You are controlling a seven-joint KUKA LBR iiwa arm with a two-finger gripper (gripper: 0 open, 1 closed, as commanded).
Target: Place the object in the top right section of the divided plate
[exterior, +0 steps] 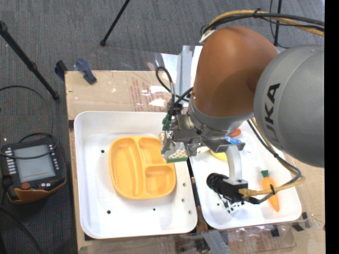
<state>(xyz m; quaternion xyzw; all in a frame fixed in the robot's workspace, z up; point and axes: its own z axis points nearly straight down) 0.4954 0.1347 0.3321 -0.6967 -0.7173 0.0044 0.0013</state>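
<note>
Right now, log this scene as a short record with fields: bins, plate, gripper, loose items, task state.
left bin: white, holds the yellow divided plate
plate layout: one long section at the view's left, two smaller ones at its right
gripper: low over the plate's upper right edge, by the wall between the bins
right bin: white, holds a toy carrot and a yellow thing partly hidden by the arm
task state: top right section shows nothing lying in it yet; its right end is hidden

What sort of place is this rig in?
Probably a robotics lab: a KUKA arm reaches over two white bins on a bench, a teach pendant sits on the carpeted floor, and tripod legs stand nearby.
</note>
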